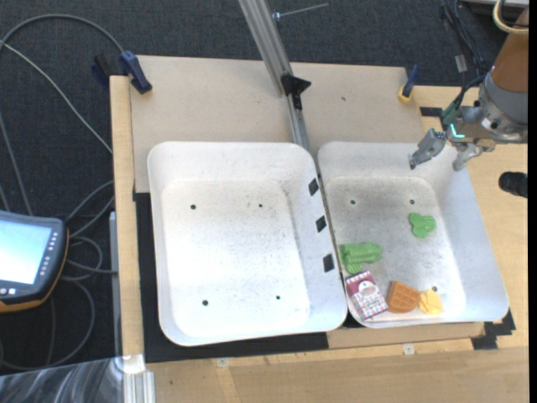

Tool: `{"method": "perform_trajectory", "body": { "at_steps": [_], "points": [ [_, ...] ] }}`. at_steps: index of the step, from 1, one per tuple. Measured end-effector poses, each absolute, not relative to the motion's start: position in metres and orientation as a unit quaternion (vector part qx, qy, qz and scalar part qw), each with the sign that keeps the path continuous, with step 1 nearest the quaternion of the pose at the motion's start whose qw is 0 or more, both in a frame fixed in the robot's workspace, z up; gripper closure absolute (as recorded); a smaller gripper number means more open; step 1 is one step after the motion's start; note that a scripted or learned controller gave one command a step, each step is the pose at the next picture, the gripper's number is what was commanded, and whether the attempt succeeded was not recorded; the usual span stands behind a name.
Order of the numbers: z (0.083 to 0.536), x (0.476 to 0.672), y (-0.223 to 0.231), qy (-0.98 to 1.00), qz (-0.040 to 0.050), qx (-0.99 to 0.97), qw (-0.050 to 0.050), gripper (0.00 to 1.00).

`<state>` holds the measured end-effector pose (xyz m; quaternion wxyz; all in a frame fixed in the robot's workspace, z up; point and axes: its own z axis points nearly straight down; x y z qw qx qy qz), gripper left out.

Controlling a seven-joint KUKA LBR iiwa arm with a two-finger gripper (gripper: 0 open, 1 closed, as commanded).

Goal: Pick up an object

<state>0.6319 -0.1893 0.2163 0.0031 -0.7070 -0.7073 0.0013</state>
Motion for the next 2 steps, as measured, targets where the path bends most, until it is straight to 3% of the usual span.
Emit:
{"method": "perform_trajectory", "body": {
  "at_steps": [1,2],
  "points": [
    [0.219,0.633,-0.189,-0.708,0.0005,-0.706,0.001,0.00],
    [0.168,0.642,-0.184,-0.708,0.0014,-0.706,0.003,0.00]
  ]
}}
